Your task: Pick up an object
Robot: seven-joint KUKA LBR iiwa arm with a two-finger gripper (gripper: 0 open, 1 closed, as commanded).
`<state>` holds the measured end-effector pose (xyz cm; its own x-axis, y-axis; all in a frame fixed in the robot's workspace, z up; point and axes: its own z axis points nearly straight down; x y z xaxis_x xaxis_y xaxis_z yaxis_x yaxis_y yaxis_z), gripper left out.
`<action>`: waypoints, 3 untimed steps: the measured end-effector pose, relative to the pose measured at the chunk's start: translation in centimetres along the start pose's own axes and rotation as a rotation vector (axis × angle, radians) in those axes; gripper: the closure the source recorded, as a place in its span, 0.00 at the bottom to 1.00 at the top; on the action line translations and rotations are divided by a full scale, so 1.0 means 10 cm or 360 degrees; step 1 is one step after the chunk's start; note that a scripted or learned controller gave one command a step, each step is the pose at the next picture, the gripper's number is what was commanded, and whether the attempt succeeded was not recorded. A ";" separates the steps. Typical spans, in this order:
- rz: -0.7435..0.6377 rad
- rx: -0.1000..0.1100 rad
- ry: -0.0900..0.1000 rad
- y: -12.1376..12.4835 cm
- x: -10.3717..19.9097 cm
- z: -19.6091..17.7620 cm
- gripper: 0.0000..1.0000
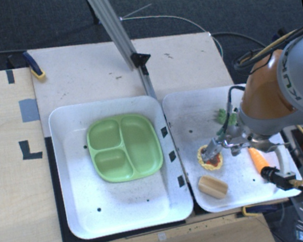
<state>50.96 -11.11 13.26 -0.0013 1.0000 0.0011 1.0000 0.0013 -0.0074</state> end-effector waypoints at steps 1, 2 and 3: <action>-0.0002 -0.0004 0.0001 0.01 0.01 -0.12 1.00; -0.0002 -0.0016 -0.0002 0.00 0.10 -0.59 1.00; 0.0000 -0.0016 -0.0003 0.00 0.10 -0.97 1.00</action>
<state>51.06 -10.14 22.99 -0.0016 1.0000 -0.0005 1.0000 0.0016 0.0027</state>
